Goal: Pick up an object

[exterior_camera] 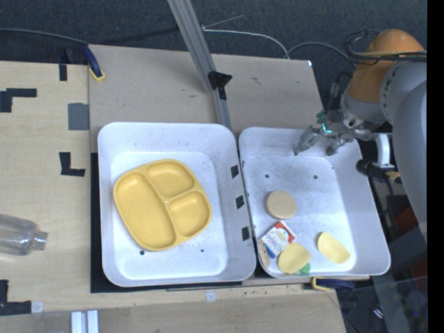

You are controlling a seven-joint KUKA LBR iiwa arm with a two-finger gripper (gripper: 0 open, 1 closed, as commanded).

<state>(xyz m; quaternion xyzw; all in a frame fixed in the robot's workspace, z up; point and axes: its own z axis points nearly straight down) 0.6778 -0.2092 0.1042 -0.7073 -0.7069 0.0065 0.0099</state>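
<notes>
1. The gripper (317, 144) hangs over the far rim of the right bin (361, 207), fingers spread apart with nothing between them.
2. Nearer me in that bin lie a round tan disc (281, 204), a small packet (275, 240) and two yellow pieces (293, 258); all well apart from the gripper.
3. The left bin (111, 248) holds a yellow divided plate (161, 203); a clear bottle (19, 234) lies on the bench to its left.

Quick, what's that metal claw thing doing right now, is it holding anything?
Tool: open, fingers spread, nothing between them, at the back edge of the right bin.
</notes>
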